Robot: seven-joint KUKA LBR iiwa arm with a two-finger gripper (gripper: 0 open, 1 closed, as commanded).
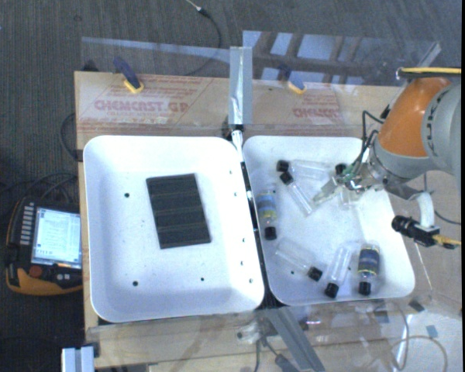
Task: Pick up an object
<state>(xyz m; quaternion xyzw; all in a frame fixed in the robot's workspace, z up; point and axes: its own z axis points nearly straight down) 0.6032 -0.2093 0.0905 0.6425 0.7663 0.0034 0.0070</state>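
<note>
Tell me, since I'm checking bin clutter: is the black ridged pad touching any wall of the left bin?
Apart. In the camera view the black ridged pad lies mid-floor in the left bin, with bare white floor on every side.

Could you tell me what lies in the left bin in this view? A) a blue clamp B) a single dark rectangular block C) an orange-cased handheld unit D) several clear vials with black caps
B: a dark rectangular block lies alone on the floor of the left bin, while the capped vials lie in the right bin.
</note>
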